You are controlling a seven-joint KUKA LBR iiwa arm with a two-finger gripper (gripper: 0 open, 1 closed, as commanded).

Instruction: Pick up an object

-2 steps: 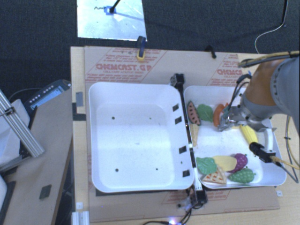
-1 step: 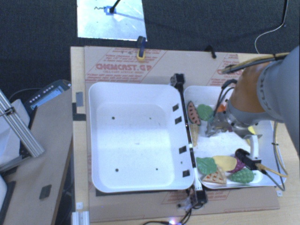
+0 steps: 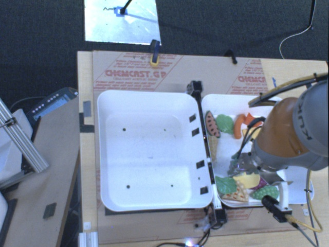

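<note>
Arm [image 3: 293, 133] reached in from 3 o'clock and hung low over the right bin [image 3: 213, 103]. The claw [image 3: 240, 164] sat near the bin's 6 o'clock end, just above the toy food pile. Couldn't tell the claw's state; the wrist hid that part.

Pickable things were all in the right bin. A yellow wedge [image 3: 248, 180] lay right at the claw, touching or nearly so. A pizza-like slice [image 3: 235, 194] was at 6 o'clock of it, with a green leafy piece [image 3: 224, 183] at 7 o'clock. Another green piece [image 3: 266, 192] lay toward 4 o'clock, with a purple bit [image 3: 263, 182] beside it. Further off toward 12 o'clock were a watermelon slice [image 3: 212, 124], a green lump [image 3: 224, 122] and an orange piece [image 3: 238, 126]. Left bin [image 3: 149, 153] sat alongside on the worktop [image 3: 128, 71].

Step in hand looked like the descent onto the yellow wedge. To do it well: centre on one piece, not the seam between wedge and pizza slice. Pieces crowd each other, so a straddled grasp would likely slip. Come down straight and keep off the bin wall at 6 o'clock. Lift slowly so the neighbours don't drag along.
</note>
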